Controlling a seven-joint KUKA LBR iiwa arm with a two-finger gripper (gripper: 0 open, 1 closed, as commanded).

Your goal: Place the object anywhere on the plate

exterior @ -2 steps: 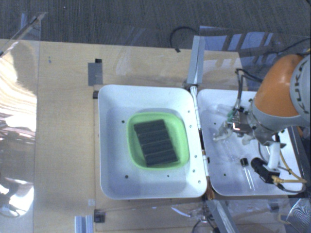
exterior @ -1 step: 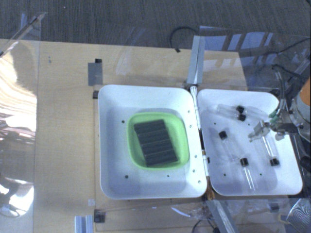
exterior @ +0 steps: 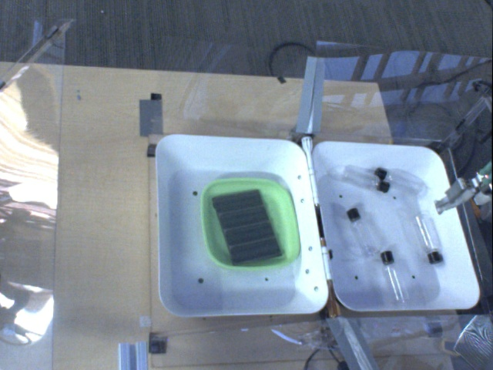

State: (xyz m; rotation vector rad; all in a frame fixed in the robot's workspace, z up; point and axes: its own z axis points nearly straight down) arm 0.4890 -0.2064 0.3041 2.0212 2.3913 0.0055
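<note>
Though the gripper sits at the right bin's edge, finger state unclear, the clear black-capped tubes look light, slick, fragile; grasp mid-barrel for the green plate.

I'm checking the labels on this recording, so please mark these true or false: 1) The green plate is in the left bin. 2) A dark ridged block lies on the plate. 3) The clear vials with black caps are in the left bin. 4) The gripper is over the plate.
1) True: the green plate sits in the left bin.
2) True: a dark ridged block lies on it.
3) False: the clear vials lie in the right bin.
4) False: the gripper is at the right bin's right edge.
</note>
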